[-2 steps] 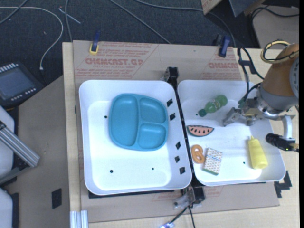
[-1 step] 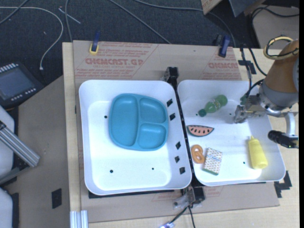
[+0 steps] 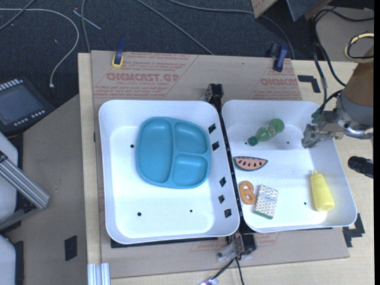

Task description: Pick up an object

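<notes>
**Supervisor:** Report the camera view at the logged moment.

**Operator:** I saw two white bins side by side on the bench. The left bin (image 3: 119,159) held one blue plate (image 3: 173,152) with three compartments, lying flat near the bin's centre. The right bin (image 3: 291,108) held five items.

**Supervisor:** List them by position.

**Operator:** A green bottle (image 3: 267,130) lay on its side toward the far wall, cap end pointing to the divider. A watermelon slice (image 3: 250,162) lay nearer the divider, just below the bottle. A pretzel (image 3: 247,192) sat near the front, touching a small patterned packet (image 3: 266,201) on its right. A yellow bottle (image 3: 321,191) lay near the bin's right wall, well apart from the rest.

**Supervisor:** Arm and gripper status?

**Operator:** The arm entered from the right. I located the gripper (image 3: 313,136) over the right bin's far-right corner, right of the green bottle and above the yellow one. I could not tell from this view how its fingers stood. I saw nothing between them, and no item was touching the gripper.

**Supervisor:** Nearest item?

**Operator:** The green bottle, near but apart from the gripper, resting on the bin floor.
</notes>
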`<state>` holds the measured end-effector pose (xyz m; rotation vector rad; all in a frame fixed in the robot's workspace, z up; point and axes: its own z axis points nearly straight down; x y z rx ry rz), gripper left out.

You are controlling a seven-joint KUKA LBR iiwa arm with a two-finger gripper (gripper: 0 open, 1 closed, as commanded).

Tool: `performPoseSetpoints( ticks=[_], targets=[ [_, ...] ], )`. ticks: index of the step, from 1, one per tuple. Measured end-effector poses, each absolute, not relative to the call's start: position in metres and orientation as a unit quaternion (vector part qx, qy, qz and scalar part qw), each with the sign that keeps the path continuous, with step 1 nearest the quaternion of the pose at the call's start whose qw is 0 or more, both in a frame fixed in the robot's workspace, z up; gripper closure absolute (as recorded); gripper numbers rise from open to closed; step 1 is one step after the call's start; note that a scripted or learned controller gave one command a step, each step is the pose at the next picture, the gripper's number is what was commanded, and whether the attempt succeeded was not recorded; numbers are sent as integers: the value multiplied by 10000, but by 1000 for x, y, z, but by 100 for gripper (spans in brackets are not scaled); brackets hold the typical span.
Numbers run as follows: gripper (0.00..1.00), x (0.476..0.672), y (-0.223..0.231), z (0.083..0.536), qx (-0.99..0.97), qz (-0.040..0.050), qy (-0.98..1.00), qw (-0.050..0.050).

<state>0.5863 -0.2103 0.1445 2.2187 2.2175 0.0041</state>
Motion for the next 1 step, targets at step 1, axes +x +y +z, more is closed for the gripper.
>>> performPoseSetpoints(
  ticks=[1],
  targets=[
    [100,586,-216,208,7070,18,7072,39]
  ],
)
